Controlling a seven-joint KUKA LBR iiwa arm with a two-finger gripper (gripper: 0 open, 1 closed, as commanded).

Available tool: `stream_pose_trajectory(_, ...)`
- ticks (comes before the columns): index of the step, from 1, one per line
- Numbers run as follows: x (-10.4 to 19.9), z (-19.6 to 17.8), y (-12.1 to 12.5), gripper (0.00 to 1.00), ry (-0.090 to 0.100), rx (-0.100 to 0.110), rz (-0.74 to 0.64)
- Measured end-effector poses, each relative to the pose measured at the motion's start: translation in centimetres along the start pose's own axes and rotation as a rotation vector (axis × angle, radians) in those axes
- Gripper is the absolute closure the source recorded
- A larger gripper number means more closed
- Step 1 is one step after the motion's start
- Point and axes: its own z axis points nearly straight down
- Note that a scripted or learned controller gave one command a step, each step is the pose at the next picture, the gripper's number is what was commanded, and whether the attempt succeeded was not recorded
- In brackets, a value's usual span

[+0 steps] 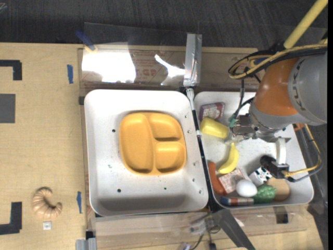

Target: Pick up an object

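Observation:
My gripper [239,131] hangs over the right bin [302,155], under the grey arm with the orange band [278,90]. It sits just right of a yellow block [214,128] and above a banana [229,160]. Further down the right bin lie a white egg [246,188], a green item [265,193], a brown item [281,188], a red item [214,177] and a small printed packet [229,180]. A purple packet [212,110] rests near the bin's far left corner. A black-and-white item [265,172] lies under the arm.
The left bin [99,139] holds a yellow divided plate [152,141]. A tan croissant-shaped toy [47,202] lies on the cardboard bench at the near left. Cables loop by the arm at the far right.

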Motion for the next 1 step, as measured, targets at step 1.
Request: stream_pose_trajectory(1,4.15,-8.99,6.15,1.00,0.003,0.001,0.086)
